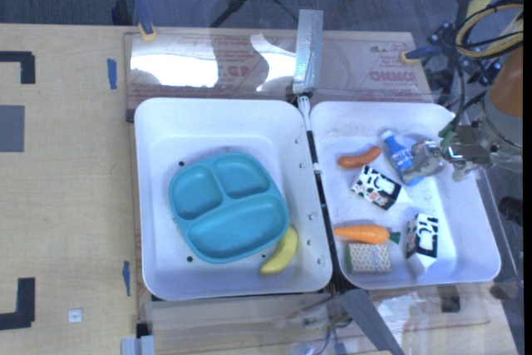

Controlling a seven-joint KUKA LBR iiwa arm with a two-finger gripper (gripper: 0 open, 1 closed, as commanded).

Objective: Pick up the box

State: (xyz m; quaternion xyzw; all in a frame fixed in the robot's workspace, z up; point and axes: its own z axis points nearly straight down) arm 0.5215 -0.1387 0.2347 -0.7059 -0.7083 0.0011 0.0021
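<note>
Box [423, 235], white with black markings, lies near the near right corner of the right bin [474, 266], apart from my fingers [432, 158]; those sit over the far right part of the same bin, close against a blue-and-white bottle [399, 152], and whether they are open or closed I cannot tell; a second black-and-white carton [376, 186] lies just left, beside an orange sausage [358, 156]; a carrot [363, 234] and a woven block [368, 258] lie nearer; the left bin [158, 129] carries a blue divided plate [229, 206] and a banana [281, 254].
</note>
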